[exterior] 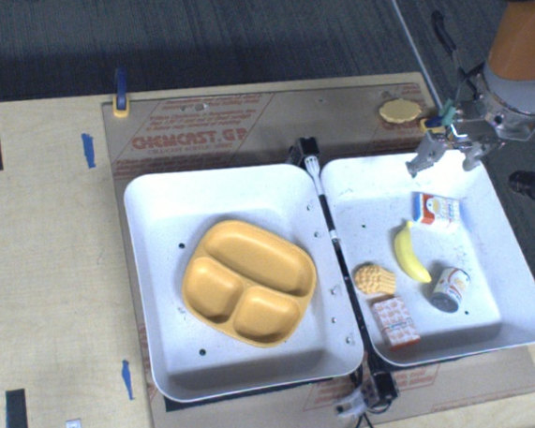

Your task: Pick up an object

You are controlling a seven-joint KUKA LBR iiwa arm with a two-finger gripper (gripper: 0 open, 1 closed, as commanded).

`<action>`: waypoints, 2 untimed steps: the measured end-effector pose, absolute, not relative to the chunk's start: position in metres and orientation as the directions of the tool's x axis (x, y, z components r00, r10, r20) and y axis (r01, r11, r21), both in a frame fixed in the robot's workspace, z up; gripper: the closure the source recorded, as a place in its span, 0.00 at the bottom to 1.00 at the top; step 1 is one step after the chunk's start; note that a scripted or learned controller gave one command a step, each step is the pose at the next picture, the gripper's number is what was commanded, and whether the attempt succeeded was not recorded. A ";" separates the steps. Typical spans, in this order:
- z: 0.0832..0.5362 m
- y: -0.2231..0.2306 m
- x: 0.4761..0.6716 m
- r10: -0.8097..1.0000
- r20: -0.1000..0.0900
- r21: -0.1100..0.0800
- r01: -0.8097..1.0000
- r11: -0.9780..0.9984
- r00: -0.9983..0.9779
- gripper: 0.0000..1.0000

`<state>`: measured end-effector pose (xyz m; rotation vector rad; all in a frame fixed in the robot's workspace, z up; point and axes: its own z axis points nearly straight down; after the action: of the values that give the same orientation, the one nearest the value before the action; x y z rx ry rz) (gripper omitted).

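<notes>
So the arm (516,62) comes in from the upper right of the frame, and its gripper (445,155) hangs over the top edge of the right bin (512,260). The fingers look spread, one pointing toward the left and one toward the right, and nothing sits between them.

All the small stuff is in the right bin. A little white carton (436,209) with red and blue print sits just below the gripper, apart from it. Below that there's a yellow banana (409,253), then a small can (451,288) lying on its side at the lower right. A round waffle-looking cookie (375,279) is near the bin's left wall, with a red and white snack box (395,322) just under it.

The left bin (154,210) holds a big yellow divided plate (248,282). A round tan cookie thing (400,111) lies on the board above the right bin.
</notes>
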<state>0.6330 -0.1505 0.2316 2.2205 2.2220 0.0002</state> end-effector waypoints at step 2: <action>0.086 -0.168 0.536 1.000 -0.001 0.000 1.000 -0.002 0.002 0.00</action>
<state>0.5358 -0.1683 0.0856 2.2227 2.2191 -0.0010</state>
